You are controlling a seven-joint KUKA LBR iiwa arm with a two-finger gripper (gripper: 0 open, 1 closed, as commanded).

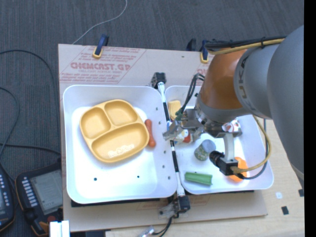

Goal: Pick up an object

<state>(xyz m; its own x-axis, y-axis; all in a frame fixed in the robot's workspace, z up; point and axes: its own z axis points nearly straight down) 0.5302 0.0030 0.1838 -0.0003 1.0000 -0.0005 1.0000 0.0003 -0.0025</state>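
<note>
1. You get bright, even overhead light; both white bins [74, 132] read near full white with mild glare.
2. Shadows are soft and short, darkest under the arm [247, 83] toward 3 o'clock.
3. The dark carpet [39, 19] at 11 o'clock shows fine grain.
4. Focus is fair; small items at 4 o'clock look soft.

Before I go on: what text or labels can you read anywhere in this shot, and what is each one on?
"CHEMCAST GP", red letters printed in reverse, on the brown board behind the left bin.
Smaller red print around it on the same board: too blurred to read.
Embossed mark in the big compartment of the yellow divided plate: too faint to read.
Screen of the grey pendant at lower left: unreadable.
</note>
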